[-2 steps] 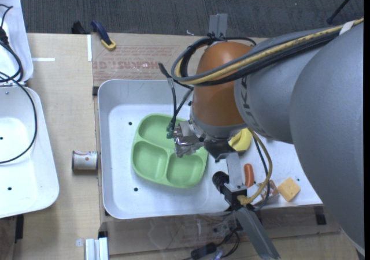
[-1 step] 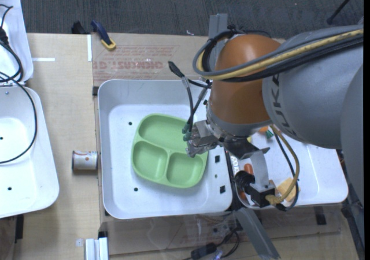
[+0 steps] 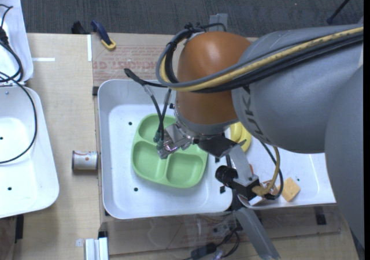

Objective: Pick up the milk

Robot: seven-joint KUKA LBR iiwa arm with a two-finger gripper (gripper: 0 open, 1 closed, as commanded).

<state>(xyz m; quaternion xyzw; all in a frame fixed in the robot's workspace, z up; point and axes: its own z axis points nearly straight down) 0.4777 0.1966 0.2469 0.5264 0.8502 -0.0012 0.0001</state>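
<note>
Poised over the green divided plate in the right bin: gripper, open or closed impossible to tell. Cannot place the milk or its bearing from the gripper; probably hidden beneath the arm's bulk.

Likely milk: small grey cylinder w/ brownish end cap, lying on its side on bare bench, in gap btwn the bins, just left of R bin wall, outside both. ID uncertain, too small to confirm.
</note>
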